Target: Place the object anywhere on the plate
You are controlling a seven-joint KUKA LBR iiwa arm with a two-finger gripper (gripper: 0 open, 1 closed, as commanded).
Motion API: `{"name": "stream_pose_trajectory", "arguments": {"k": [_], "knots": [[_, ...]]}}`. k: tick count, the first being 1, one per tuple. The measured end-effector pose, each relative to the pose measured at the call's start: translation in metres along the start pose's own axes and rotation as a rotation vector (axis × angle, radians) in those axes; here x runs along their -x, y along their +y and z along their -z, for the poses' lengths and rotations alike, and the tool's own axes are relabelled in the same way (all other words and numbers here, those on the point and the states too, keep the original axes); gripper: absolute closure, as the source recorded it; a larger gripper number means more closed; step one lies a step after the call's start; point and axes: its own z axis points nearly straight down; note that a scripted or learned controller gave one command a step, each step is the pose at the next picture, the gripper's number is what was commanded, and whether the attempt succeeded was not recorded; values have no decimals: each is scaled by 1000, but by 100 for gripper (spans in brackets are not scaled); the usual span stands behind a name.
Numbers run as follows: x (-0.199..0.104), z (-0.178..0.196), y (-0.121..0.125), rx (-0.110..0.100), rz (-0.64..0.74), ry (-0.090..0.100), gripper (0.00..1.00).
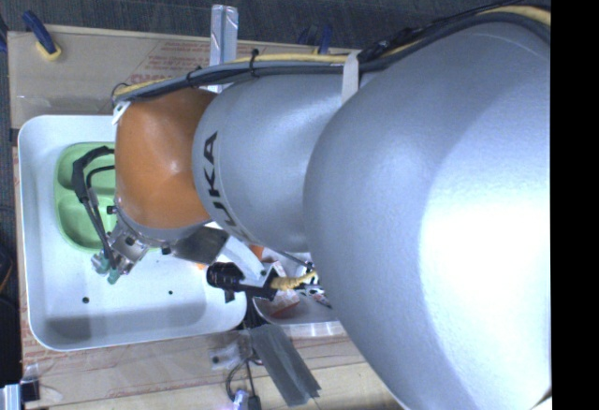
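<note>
While the grey arm (393, 183) hangs low over the left bin (56, 305), we see its tool (114, 260) just beside the green plate (73, 197). We cannot make out the object, nor the tool's state. We judge the placing unfinished.

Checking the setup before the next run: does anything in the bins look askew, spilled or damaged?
Nothing stands out. The green plate lies flat in the left white bin, partly hidden by the arm. No spill or damage shows on the bin floor. The arm covers most of the bench, so the rest cannot be judged.
</note>
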Motion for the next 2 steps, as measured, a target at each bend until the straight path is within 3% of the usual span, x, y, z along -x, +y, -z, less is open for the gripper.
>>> {"name": "stream_pose_trajectory", "arguments": {"k": [1,2], "knots": [[29,31,0,4,166,-3,100],[40,26,44,3,238,-3,100]]}}
